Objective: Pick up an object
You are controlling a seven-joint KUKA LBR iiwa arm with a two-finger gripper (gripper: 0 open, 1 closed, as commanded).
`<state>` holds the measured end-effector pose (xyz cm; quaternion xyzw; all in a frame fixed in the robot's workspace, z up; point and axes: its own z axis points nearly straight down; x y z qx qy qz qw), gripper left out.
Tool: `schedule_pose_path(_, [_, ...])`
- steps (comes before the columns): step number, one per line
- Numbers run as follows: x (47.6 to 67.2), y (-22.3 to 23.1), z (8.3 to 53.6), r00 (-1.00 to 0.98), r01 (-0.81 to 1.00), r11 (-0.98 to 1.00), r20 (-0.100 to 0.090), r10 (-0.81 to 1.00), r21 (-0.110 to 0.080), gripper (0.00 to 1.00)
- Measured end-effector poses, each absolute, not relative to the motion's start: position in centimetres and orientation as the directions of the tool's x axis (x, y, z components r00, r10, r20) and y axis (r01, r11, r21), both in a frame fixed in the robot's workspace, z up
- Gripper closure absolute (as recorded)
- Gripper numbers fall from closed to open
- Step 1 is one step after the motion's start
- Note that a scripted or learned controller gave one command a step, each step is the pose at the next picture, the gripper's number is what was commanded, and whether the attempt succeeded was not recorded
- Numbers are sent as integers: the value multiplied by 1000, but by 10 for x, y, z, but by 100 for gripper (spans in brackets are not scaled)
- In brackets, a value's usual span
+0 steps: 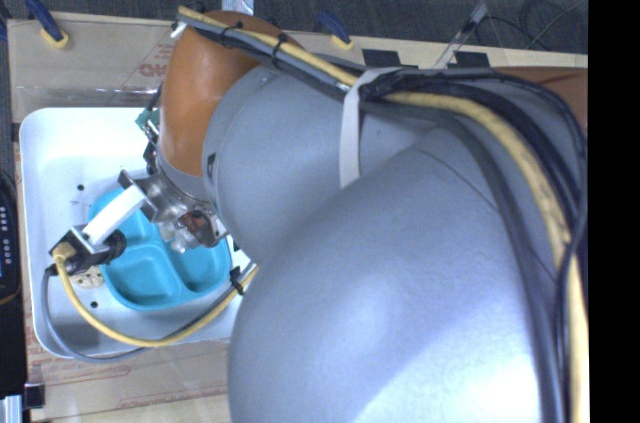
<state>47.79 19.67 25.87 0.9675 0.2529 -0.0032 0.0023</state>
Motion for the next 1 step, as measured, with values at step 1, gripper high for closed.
schedule_pose_path(1, [488,150,184,968,251,-968,-11,251,2,100])
